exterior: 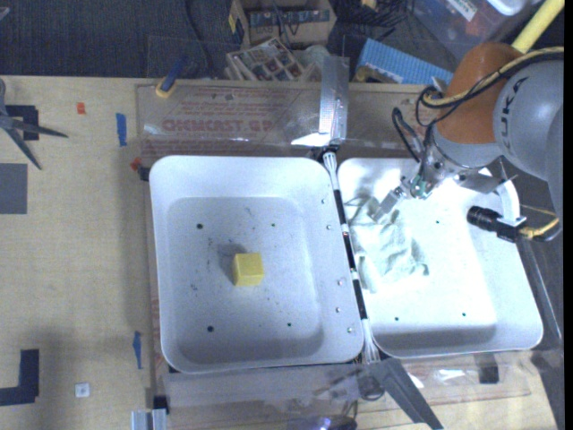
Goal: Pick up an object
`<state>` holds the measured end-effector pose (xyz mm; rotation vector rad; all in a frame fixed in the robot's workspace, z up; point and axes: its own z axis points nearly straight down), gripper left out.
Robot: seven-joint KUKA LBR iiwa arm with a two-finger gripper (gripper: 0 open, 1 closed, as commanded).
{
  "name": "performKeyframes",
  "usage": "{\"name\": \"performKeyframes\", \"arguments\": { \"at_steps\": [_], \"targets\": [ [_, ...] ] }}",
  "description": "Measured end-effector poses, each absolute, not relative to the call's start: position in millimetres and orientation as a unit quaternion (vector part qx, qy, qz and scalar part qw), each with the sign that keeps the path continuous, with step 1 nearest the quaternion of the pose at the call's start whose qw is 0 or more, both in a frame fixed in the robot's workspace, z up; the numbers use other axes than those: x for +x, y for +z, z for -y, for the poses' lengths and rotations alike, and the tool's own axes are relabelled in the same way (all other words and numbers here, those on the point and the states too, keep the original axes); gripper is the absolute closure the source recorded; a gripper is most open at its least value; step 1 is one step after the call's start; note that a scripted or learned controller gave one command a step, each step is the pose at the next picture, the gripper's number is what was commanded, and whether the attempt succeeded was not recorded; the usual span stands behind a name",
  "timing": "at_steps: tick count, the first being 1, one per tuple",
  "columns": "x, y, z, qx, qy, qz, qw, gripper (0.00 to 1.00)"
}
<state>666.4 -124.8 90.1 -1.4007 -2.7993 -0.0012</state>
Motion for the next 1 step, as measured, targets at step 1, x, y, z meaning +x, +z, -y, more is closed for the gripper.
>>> {"name": "performKeyframes", "arguments": {
  "at_steps": [1],
  "targets": [
    [670.6, 104.2, 126.3, -0.449, -0.0039, 0.894, -0.004, 1.0]
  ]
}}
